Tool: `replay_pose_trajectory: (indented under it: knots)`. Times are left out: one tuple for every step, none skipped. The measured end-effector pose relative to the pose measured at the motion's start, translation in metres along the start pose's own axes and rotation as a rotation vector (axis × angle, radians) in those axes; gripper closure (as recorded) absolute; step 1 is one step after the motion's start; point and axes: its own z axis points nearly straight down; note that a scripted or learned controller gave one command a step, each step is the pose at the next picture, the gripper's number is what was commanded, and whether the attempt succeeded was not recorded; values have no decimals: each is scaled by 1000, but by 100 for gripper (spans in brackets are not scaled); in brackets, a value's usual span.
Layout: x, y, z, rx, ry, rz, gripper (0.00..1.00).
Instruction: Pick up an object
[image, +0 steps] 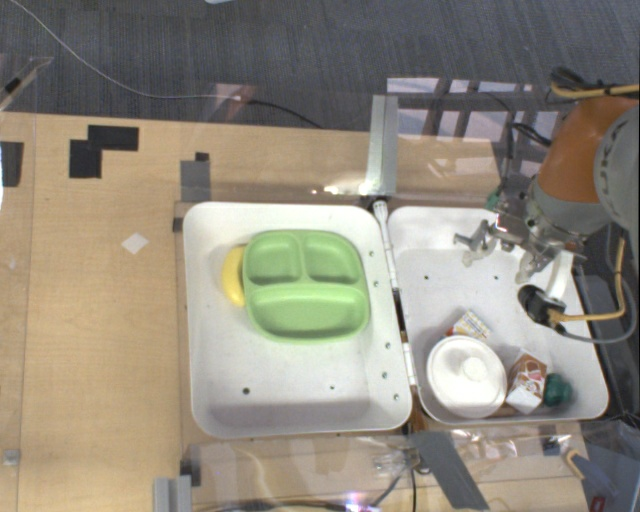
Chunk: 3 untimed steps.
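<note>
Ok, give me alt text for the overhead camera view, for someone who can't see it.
A grey robot arm with an orange band reaches from the right over the far end of the right bin, which holds a white bowl, small packets and a green item near its front. The left bin holds a green divided tray lying partly over a yellow object.

Pale wooden bench (90, 330), dark grey carpet (300, 50) behind
</note>
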Motion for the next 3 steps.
replay_pose_trajectory:
  knots:
    - [-11, 47, -55, -6, -1, -451, 0]
    - [-69, 26, -71, -6, -1, -488, 0]
    - [-89, -28, -7, -3, 1, -289, 0]
